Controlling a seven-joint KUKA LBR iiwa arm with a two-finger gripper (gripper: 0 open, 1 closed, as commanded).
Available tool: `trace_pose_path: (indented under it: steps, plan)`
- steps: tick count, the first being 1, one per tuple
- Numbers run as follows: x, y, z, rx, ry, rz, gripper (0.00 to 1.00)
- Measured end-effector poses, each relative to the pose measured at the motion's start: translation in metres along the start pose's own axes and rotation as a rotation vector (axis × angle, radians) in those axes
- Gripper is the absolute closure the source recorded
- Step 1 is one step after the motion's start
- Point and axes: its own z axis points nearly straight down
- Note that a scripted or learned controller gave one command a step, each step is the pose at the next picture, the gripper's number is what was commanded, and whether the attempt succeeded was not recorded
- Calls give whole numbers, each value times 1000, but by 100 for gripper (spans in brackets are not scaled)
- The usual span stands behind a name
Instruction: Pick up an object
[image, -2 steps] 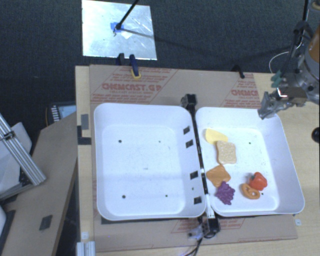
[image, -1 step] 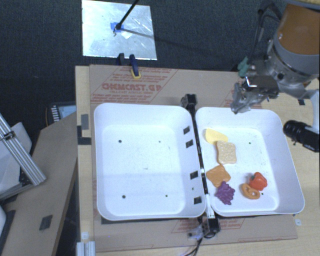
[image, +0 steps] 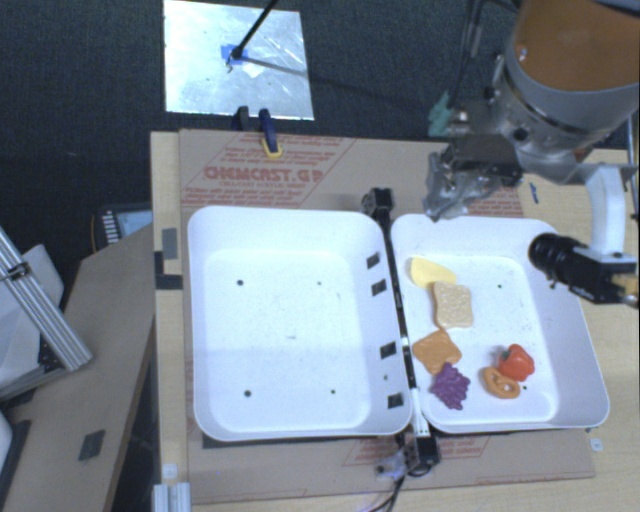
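Dark carpet surrounds a pale wooden bench (image: 120, 300), and on it we see a sheet of printed cardboard (image: 270, 170) carrying two shallow white bins, clipped together along their shared edge by a black strip, presumably so they do not slide apart. We read the cardboard as a liner that keeps the bins in a fixed spot under the camera. The left bin (image: 215, 240) shows only its bare floor, while the right bin (image: 570, 330) holds every candidate for picking. We count six toy food pieces there: one yellow wedge that looks like cheese (image: 431, 271), one slice of toast (image: 453, 304) just below it, one orange-brown flat piece (image: 437, 351), one bunch of purple grapes (image: 450, 385) touching that piece's lower edge, one red pepper-like piece (image: 517, 361), and one orange ring-shaped piece (image: 500, 383) pressed against it. They lie in two loose clusters, as if simply dropped. The gripper (image: 447, 203) hangs above the far rim of the right bin, near the cheese wedge but apart from it, with nothing between its fingers; whether they stand apart or together we cannot tell from this angle. We judge the task barely begun, with the cheese the closest target.
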Motion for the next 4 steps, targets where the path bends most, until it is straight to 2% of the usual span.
trace_pose_path:
  steps: [1,2,3,4]
  plan:
    - [45,1,-13,1,0,2,100]
    - [102,27,-12,2,-1,2,100]
    - [125,15,-12,4,-1,4,100]
    - [124,22,-12,3,-1,8,100]
